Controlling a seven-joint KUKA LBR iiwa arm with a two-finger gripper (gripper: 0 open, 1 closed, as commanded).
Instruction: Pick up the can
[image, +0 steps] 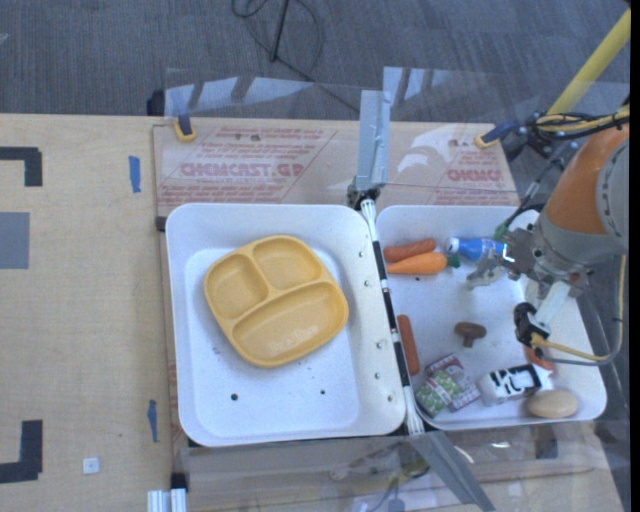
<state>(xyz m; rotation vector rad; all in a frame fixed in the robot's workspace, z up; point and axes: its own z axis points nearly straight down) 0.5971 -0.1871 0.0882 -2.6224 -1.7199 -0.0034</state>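
The can (446, 384) lies on its side at the right bin's (585, 345) front edge. It looks light, stiff and smooth, so hold it across the middle. The claw (486, 268) hangs well apart, open, holding nothing

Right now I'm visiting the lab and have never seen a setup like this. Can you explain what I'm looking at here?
One camera looks down at a slant on a bench with two shallow white bins. The grey and orange machine at the right is a robot arm; its gripper hangs over the right bin, near the far end. I cannot tell whether it holds anything.

The left bin holds a yellow divided plate. The right bin holds two carrots, a blue bottle, a sausage, a small brown mushroom-like toy, a lying can, a black-and-white item and a beige bun-like piece.
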